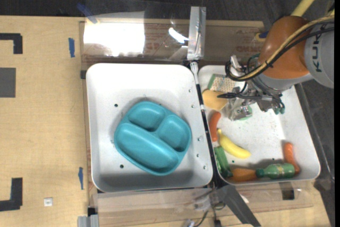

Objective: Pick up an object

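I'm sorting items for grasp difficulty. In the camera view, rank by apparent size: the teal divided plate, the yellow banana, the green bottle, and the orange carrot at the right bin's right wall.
1. teal divided plate, by far the largest.
2. yellow banana and green bottle: similar length, too close to rank.
3. orange carrot, the smallest.

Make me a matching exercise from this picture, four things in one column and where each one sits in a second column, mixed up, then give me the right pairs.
Things:
1. teal divided plate
2. banana
3. green bottle
4. pincer

Places:
A. along the near edge of the right bin
B. over the far part of the right bin
C. in the left bin
D. mid right bin, toward its left side

Pairs: 1-C, 2-D, 3-A, 4-B
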